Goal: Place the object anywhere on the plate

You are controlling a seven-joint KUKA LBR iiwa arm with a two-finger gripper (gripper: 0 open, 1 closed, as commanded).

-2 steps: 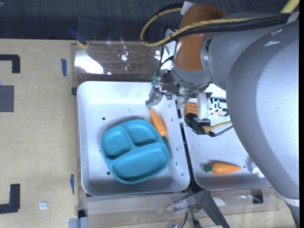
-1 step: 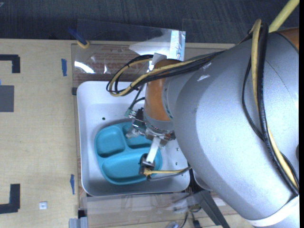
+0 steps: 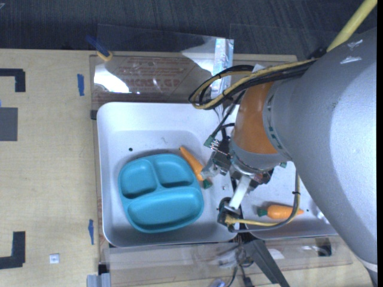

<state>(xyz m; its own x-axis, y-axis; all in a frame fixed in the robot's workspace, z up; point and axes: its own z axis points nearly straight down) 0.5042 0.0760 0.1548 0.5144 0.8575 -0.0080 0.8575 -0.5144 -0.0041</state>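
**Beside the plate: carrot close, not yet placed**

Against the plate's upper right rim, lying at a slant: a carrot, green end pointing away from the plate. Touching the rim or just overhanging it, hard to say which; clearly not resting in any of the three compartments, all of them bare blue.

Just right of the plate, close over that carrot's green end: the end effector, under the grey arm and its orange band. Wide or narrow, holding or not: cannot tell, too much cable and wrist in the way.

Well right of the plate, in the other bin: a second carrot, lying flat, apart from the end effector.

Judged so far: approach made, placement not done. Left to do: secure a carrot, carry it the short way left over the rim, set it down on the plate, let go.
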